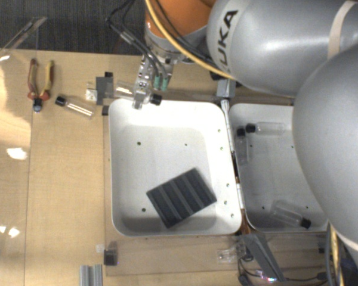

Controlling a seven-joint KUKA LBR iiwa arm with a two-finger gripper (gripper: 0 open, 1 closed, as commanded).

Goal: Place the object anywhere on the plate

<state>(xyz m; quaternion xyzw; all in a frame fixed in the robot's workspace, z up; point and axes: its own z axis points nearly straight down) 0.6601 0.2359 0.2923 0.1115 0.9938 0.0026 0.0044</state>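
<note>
We are looking at the claw (pixel 142 95) hanging over the far rim of the left bin (pixel 111 165), near its far-left corner. We cannot tell whether it is released or clenched. A small dark-tipped bit (pixel 156 100) is sitting right at the claw's tip; we are guessing that is the task's object, but it is too small to be sure, and we are not claiming a hold on it.

The plate (pixel 181 197), a dark ribbed slab, is lying tilted in the near half of the left bin, well apart from the claw. For a good placing, we are advising a carry toward the near side, a stop above the slab's middle, and a low release so the piece is not rolling off along the ribs.

The right bin (pixel 280 165) is holding two clear tubes with black caps, one at the far side (pixel 267 127), one at the near side (pixel 289 213). On the counter (pixel 59 189), red-handled pliers (pixel 40 82) and a vial (pixel 75 105) are lying left of the bins.
</note>
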